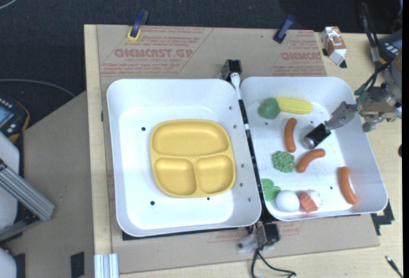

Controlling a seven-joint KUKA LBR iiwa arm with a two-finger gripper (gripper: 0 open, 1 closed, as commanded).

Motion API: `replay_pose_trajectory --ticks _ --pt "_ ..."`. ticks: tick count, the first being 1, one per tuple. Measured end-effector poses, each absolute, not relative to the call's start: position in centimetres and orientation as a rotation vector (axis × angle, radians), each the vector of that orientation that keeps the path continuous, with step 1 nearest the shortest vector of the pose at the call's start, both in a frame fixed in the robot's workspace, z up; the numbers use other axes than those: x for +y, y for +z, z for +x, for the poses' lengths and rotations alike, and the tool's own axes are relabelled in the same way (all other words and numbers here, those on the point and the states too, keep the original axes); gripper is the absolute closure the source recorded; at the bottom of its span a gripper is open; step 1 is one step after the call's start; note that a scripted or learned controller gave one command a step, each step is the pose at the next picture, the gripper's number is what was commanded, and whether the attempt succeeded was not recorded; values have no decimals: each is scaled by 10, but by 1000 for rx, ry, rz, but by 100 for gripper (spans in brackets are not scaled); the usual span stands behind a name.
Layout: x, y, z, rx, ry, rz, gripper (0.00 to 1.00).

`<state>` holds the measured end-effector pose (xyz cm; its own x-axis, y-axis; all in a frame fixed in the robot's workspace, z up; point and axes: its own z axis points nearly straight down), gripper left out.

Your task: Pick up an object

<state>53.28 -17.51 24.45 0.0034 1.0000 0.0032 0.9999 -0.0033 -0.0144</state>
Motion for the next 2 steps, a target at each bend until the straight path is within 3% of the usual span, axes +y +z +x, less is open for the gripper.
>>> replay_pose_trajectory --ticks 1,2 --pt "-175 252 535 -2221 0 -2221 0" --pt "-176 204 526 -2216 3 -2219 0"
